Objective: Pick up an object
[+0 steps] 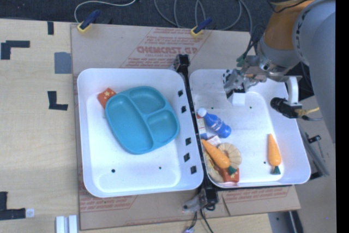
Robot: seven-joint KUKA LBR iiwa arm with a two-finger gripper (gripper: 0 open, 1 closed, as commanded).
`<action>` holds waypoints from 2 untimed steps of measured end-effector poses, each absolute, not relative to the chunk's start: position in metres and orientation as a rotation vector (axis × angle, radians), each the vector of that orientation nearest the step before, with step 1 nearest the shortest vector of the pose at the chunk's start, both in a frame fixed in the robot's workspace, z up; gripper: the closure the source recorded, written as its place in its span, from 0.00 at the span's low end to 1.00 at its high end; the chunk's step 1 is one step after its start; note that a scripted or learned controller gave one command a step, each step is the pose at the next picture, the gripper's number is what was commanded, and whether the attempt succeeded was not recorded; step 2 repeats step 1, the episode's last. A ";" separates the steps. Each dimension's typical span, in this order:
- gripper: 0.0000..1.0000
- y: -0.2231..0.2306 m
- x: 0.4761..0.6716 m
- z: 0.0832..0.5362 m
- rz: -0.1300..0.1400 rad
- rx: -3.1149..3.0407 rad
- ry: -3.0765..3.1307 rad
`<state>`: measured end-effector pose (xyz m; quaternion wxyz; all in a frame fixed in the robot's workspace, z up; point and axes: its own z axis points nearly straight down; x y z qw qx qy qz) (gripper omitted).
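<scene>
My gripper [235, 86] hangs over the far part of the right bin [289, 136], its tip close above the white floor. Whether anything sits between its ends is too small to make out. In the same bin, a blue bottle [216, 124] with a white cap lies near the divider. An orange carrot [216, 153] rests on a round tan cookie-like piece [233, 153] toward the front. A second carrot [274, 150] lies near the right wall. The gripper stands well behind and apart from all of these.
The left bin [92, 172] holds a blue divided plate [142, 119] with a small orange-red block [106, 96] at its far left edge. A black divider [188, 117] runs between the bins. Cables loop on the dark floor behind the bench.
</scene>
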<state>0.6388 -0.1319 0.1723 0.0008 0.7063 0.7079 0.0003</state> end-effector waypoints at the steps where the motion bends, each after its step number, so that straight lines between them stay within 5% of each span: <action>1: 1.00 -0.072 0.605 0.212 0.001 2.220 2.224; 2: 1.00 -0.072 0.605 0.212 0.001 2.220 2.224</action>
